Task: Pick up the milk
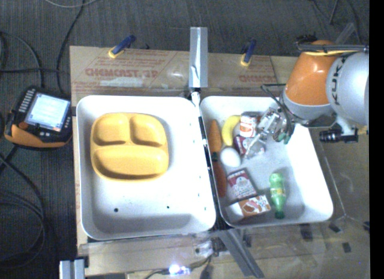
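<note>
Near end of the right bin [321, 203]: a red carton [240, 183] and a green bottle [276, 194] were seen, prob not the target. Further back, the milk carton [247, 124] (best guess tbh, label too blurry) was found lying btw the banana [230, 129] and the gripper [268, 130], just beside it. Pincer width couldn't be told. A centred approach across the carton's narrow sides was called for imo, w/ the egg [230, 156] left unbumped.

Banana [230, 129] and egg [230, 156] beside milk [246, 125]
</note>
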Controlling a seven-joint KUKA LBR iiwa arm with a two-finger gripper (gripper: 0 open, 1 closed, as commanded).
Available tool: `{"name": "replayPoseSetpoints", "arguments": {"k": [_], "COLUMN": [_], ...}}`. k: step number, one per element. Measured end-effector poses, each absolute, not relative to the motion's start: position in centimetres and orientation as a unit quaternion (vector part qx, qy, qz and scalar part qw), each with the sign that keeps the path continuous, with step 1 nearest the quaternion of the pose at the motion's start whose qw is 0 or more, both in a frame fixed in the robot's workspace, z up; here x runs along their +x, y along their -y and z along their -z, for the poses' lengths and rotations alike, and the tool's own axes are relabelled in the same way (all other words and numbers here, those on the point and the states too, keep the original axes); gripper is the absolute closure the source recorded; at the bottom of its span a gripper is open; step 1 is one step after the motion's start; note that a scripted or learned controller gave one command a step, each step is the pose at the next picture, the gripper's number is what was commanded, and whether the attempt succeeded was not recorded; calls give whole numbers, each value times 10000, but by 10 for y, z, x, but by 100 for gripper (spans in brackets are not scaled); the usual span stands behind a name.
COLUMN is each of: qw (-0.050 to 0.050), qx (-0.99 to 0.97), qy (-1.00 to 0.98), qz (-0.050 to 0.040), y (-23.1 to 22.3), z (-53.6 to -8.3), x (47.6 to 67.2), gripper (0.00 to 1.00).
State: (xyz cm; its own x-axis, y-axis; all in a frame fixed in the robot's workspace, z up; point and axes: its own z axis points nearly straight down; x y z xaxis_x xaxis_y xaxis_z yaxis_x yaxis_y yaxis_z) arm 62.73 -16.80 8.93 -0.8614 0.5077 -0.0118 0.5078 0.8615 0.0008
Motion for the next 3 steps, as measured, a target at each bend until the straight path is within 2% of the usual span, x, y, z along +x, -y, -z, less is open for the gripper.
{"name": "replayPoseSetpoints", "arguments": {"k": [1, 2, 3], "qw": [-130, -29, -88], "qx": [3942, 5084, 6951], "qy": [-9189, -8611, -7188], "qz": [130, 24, 75], "y": [144, 129, 128], "z": [-91, -116, -86], "x": [651, 650, 665], "gripper": [0, 0, 0]}}
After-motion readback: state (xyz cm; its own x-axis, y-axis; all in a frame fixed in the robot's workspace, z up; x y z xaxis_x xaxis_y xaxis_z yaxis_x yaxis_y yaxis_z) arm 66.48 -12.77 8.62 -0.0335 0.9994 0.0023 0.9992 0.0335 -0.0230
